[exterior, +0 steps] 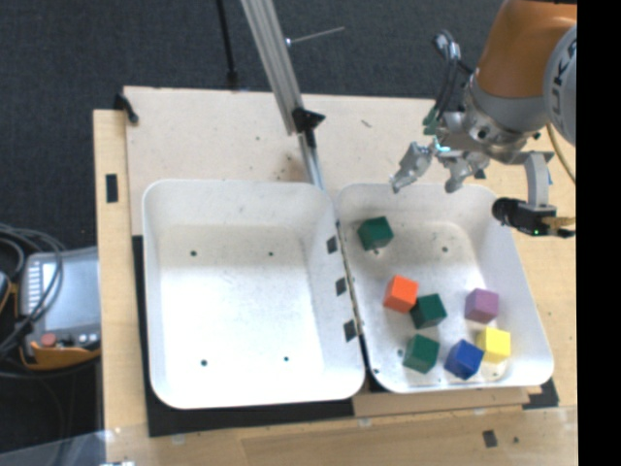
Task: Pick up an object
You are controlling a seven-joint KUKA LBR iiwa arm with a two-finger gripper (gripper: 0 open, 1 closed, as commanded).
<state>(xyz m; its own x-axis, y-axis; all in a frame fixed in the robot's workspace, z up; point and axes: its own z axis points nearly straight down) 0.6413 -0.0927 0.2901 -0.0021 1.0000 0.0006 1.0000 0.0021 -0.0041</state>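
Six small cubes are counted in the right bin (505, 250): three green, one orange, one purple, one yellow, and one blue, which makes seven in all. One green cube (375, 232) is set apart near the bin's upper left. The orange cube (401, 293) is seen touching a second green cube (429, 310) near the middle. The third green cube (421, 352) lies near the lower rim, with the blue cube (464, 358) just beside it and the yellow cube (495, 342) touching the blue one. The purple cube (481, 305) is placed just above the yellow one.

The left bin (170, 289) is seen beside the right one, both carried by a pale wooden bench (194, 134) over a dark carpeted floor. A slanted metal rail (277, 61) is fixed at the bench's far side.

The gripper (435, 171) is held above the right bin's upper rim, its fingers spread apart with nothing between them. The arm above the orange band is cut off at the top edge. A grey device (53, 304) at the left is only partly visible.
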